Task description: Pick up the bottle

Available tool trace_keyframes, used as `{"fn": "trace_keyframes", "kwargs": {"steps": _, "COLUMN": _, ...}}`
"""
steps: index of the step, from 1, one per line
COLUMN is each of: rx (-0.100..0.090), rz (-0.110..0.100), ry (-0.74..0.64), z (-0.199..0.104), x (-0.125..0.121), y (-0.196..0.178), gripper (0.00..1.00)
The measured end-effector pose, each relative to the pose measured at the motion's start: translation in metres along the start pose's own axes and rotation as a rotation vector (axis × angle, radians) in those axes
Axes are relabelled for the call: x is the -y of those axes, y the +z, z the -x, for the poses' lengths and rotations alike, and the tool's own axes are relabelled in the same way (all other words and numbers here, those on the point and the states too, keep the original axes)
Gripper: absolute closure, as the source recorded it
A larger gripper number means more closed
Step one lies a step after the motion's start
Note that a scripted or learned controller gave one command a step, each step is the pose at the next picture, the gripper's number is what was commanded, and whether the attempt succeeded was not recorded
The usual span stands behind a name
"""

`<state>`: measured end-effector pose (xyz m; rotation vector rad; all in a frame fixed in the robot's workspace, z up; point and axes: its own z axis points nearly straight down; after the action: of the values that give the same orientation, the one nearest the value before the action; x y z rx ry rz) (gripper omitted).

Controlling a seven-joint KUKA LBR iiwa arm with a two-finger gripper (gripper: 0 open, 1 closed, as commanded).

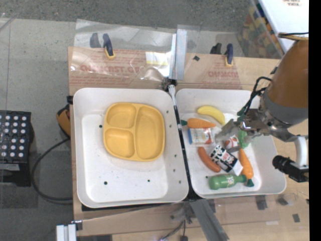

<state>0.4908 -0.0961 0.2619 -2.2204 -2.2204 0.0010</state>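
The green bottle [227, 181] lies on its side at about 5 o'clock in the right bin [271, 187], close to the bin's near wall, with its cap end pointing toward 3 o'clock. You can see it rests free on the bin floor, apart from the gripper [239, 129].

Look above the bottle and you find a black-and-white carton [223, 157], tilted, just beside a red sausage [207, 160] at its 9 o'clock. An orange carrot [246, 165] sits at the carton's 3 o'clock, running down toward the bottle's cap end. At 12 o'clock in the same bin lies a yellow banana [211, 114], with a second orange carrot [200, 123] just below it and a small packet [200, 135] under that.

The gripper hangs over the middle of the right bin, at about 1 o'clock from the bottle and well apart from it. You cannot tell from this view how wide its fingers stand; they are lost among the clutter beneath them. The grey arm [292, 87] with its orange band comes in from 3 o'clock.

In the left bin [90, 185] you see a yellow divided plate [134, 131], lying flat toward 12 o'clock of that bin. Both bins sit side by side on the wooden surface [210, 69].
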Motion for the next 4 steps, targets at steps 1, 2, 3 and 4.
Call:
{"fn": "trace_keyframes", "kwargs": {"steps": 1, "rx": -0.001, "rz": -0.002, "ry": 0.162, "z": 0.073, "x": -0.025, "y": 0.072, "gripper": 0.00}}
{"fn": "trace_keyframes", "kwargs": {"steps": 2, "rx": 0.000, "rz": -0.001, "ry": 0.204, "z": 0.111, "x": -0.062, "y": 0.075, "gripper": 0.00}}
{"fn": "trace_keyframes", "kwargs": {"steps": 3, "rx": 0.011, "rz": 0.030, "ry": -0.007, "z": 0.104, "x": -0.085, "y": 0.138, "gripper": 0.00}}
{"fn": "trace_keyframes", "kwargs": {"steps": 4, "rx": 0.023, "rz": 0.037, "ry": -0.125, "z": 0.110, "x": -0.098, "y": 0.149, "gripper": 0.00}}
